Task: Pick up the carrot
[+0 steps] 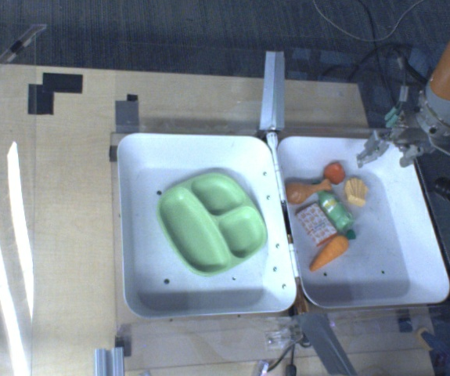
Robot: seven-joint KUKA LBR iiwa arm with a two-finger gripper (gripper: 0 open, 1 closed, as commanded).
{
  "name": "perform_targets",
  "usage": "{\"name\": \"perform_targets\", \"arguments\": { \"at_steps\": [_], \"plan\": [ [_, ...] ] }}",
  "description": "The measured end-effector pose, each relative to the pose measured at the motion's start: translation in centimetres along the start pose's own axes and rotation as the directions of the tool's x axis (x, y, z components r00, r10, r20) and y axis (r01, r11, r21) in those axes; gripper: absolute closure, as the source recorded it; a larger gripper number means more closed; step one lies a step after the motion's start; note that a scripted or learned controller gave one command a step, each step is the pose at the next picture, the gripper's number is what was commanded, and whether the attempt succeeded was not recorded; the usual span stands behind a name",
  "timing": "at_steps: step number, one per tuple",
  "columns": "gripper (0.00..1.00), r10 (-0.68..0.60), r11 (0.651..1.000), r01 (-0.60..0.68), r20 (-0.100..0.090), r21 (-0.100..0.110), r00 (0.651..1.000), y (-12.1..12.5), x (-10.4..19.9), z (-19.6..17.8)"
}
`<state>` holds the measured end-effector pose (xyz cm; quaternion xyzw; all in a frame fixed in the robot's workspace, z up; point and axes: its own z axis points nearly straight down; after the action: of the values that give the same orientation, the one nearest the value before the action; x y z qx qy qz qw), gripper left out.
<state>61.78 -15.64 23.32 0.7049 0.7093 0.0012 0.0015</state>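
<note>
We've got the carrot (330, 251) lying in the right bin (412, 284), toward its lower middle, tilted w/ the thick end up-right and the tip pointing down-left. Its thick end sits just beside, maybe touching, the green bottle (336, 212); the small printed packet (313, 222) lies just above-left of it. The gripper (387, 146) hovers over the bin's upper right corner, well apart from the carrot, w/ its two fingers spread and nothing between them. We'd judge the carrot to be a toy: prob. light, stiff plastic, smooth and a bit slippery, not fragile. The taper matters: a pinch near the tip could squirt it out, so we'd take it across the thicker half, jaws set crosswise to its long axis, approx. mid-body where there's bare bin floor on both sides. Too close to the thick end and a finger may knock the bottle. Count, right bin: 1 carrot, 1 green bottle, 1 packet, 1 tan drumstick-shaped piece (307, 189), 1 red-orange round piece (333, 171), 1 pale ridged piece (355, 192), so 6 items, clustered near the bin's left-centre. Left bin (142, 284): 1 green divided plate (212, 222) w/ 3 compartments. 2 bins total, 1 arm.
</note>
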Motion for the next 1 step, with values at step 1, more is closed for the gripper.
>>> {"name": "perform_targets", "arguments": {
  "at_steps": [1],
  "plan": [
    [0.0,-0.083,0.996,0.083,0.003,-0.018,0.997,1.1,2.67,10.91]
  ]
}}
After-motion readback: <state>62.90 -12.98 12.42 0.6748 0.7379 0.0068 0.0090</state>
